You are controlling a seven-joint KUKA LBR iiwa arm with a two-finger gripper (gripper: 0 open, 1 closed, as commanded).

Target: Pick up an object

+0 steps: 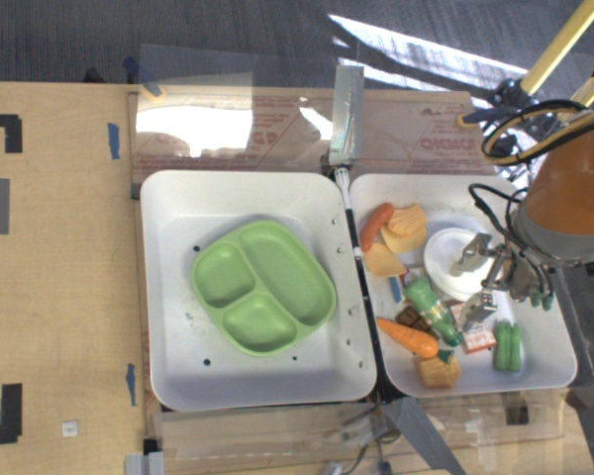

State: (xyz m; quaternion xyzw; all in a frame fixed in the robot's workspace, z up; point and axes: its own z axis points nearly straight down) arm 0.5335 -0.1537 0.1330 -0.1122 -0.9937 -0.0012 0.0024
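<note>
Surface finish, bench and bins
Glossy white plastic bins (168, 206); matt green plastic tray (264, 285); pale wood-look benchtop (54, 265).

Lab: taped bench (59, 265), white bins (158, 206)

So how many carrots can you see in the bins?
2. One carrot lies near the front of the right bin, beside the green bottle. The other carrot sits at the back left, next to the divider. Clutter could hide more.

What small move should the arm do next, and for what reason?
Probably lower the gripper straight down a little: it hangs at the edge of the white round lid in the right bin, and nothing shows between its fingers, so no object is picked yet.
</note>
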